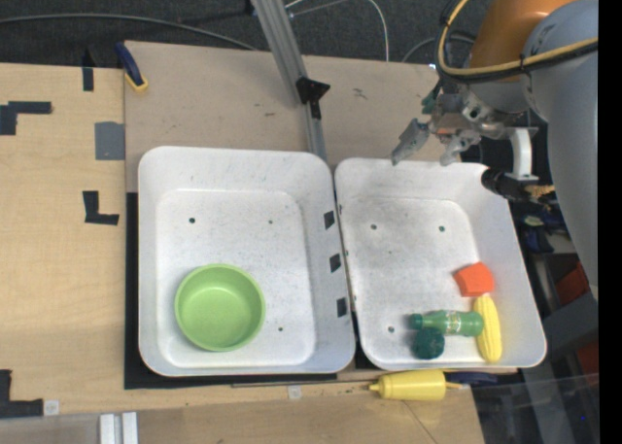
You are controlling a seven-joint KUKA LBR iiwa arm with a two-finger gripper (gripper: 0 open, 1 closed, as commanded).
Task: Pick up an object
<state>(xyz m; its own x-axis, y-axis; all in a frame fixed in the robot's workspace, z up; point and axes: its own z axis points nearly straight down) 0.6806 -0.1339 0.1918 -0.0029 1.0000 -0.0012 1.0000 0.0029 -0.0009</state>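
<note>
My claw (425, 151) hung spread, grasping nothing; well below it the orange block (474, 280) looked light, stiff, graspable across flat sides.

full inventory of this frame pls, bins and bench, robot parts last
Shallow white plastic bins: 2, white, side by side on the bench.
Round green plastic bowl: 1, light green, left bin, near-left corner.
Orange block: 1, orange, right bin, right side.
Green plastic bottle: 1, green, lying in right bin, near edge.
Dark green lump: 1, dark green, touching the bottle's near side.
Yellow banana-shaped toy: 1, yellow, right bin, right of the bottle.
Yellow squeeze bottle: 1, yellow, on the bench outside the right bin's near edge.
Two-finger gripper: 1, grey, above right bin's far edge, open, holding nothing.
Arm's orange band: 1, top right.
</note>
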